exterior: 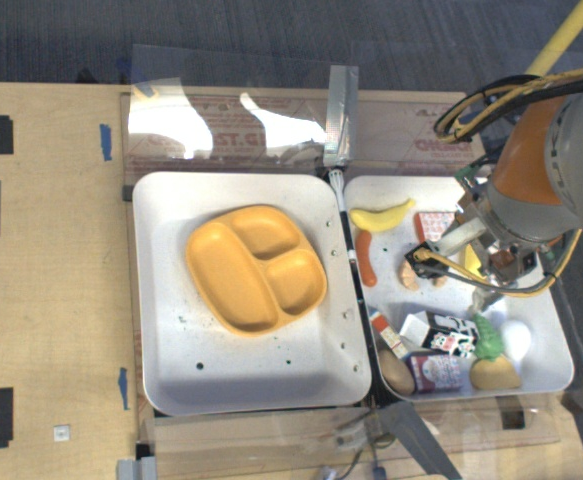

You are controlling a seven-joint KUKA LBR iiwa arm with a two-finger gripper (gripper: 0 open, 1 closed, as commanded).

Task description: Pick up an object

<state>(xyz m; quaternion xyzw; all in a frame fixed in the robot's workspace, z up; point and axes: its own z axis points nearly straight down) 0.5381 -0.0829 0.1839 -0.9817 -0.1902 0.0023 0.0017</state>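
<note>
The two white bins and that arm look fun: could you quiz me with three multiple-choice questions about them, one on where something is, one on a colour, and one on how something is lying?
1. Where is the divided plate?
A. in the left bin
B. in the right bin
C. on the bench outside the bins

2. What colour is the banana?
A. green
B. yellow
C. blue

3. How is the plate lying?
A. face down
B. on its edge
C. flat, hollows facing up

Answers: 1 A, it sits alone in the left bin. 2 B, it is yellow, near the right bin's top edge. 3 C, its three hollows are open to the camera.
</note>
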